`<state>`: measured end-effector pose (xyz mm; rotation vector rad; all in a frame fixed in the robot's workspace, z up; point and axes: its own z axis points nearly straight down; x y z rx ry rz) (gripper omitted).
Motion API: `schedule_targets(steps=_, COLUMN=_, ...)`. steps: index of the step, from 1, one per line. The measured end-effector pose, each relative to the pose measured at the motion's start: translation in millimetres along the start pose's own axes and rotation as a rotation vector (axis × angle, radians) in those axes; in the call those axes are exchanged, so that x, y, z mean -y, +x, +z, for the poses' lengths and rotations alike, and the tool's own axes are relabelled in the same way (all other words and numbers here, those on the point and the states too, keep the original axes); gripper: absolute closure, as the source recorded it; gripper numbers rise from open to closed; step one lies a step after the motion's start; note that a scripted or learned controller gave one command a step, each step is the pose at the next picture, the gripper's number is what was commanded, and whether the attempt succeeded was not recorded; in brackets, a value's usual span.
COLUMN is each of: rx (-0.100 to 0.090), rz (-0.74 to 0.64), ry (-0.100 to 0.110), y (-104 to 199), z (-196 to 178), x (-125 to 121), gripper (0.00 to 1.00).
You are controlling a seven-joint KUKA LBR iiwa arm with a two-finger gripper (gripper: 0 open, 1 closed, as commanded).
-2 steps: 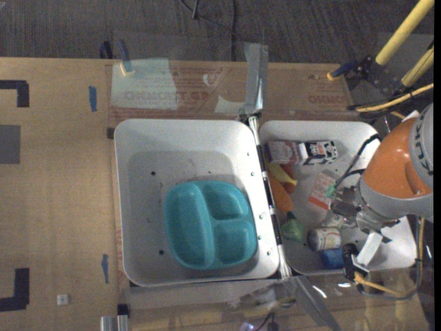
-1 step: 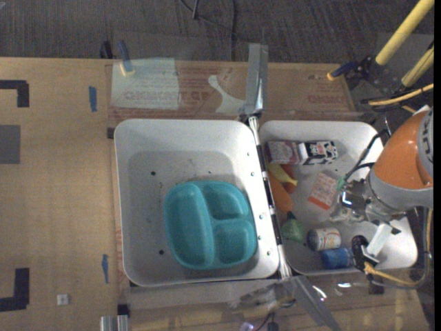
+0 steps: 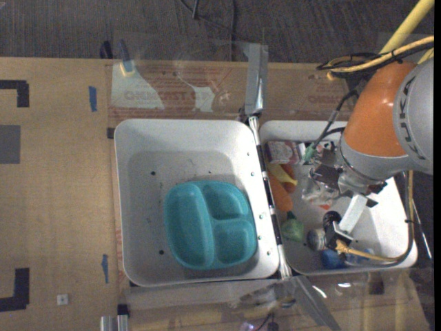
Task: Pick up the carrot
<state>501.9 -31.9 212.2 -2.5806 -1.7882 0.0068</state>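
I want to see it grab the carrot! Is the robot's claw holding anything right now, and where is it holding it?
It cannot be told. The gripper hangs over the right white bin, near the orange carrot, with nothing visibly in its grasp.

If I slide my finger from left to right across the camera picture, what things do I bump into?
Teal plastic divided plate in the left white bin → orange carrot with green top in the right white bin → grey and orange robot arm.

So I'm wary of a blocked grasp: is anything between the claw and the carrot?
Nothing visible. The carrot lies at the right bin's left wall, a yellow piece above it, a green item below. The claw hovers just to its right.
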Motion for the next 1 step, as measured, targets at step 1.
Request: schedule_targets(steps=1, rx=0.000, rz=-0.242, ry=0.002, y=27.1, z=31.1, x=34.0, gripper=1.00)
